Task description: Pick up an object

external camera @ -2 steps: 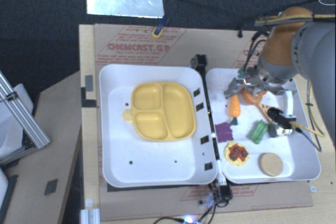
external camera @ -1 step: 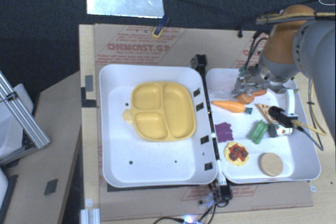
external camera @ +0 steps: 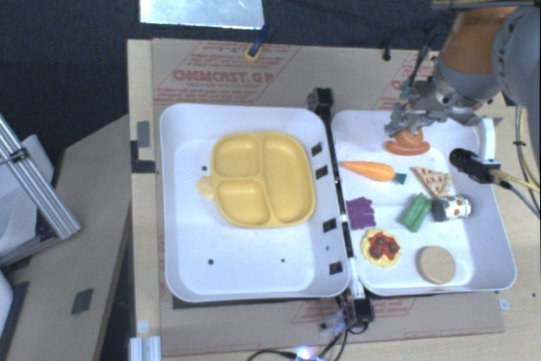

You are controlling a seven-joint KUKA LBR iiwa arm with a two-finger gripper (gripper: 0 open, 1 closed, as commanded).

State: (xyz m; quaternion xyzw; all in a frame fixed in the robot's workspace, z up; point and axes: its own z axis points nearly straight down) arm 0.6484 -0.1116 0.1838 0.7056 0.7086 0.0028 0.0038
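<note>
The grey two-finger gripper [external camera: 409, 124] hangs low over the right white bin's [external camera: 490, 254] far end, just above a flat orange disc-shaped toy [external camera: 408, 146]; its state cannot be told. Nearby lies an orange plastic carrot [external camera: 368, 170] (green-tipped). The left white bin [external camera: 182, 199] holds a yellow three-compartment plastic tray [external camera: 258, 179].

pale yellow divided plate [external camera: 257, 179], white bins [external camera: 186, 266], orange carrot [external camera: 368, 170], purple bit [external camera: 360, 211], green piece [external camera: 415, 211], tan round cookie [external camera: 437, 264]
</note>
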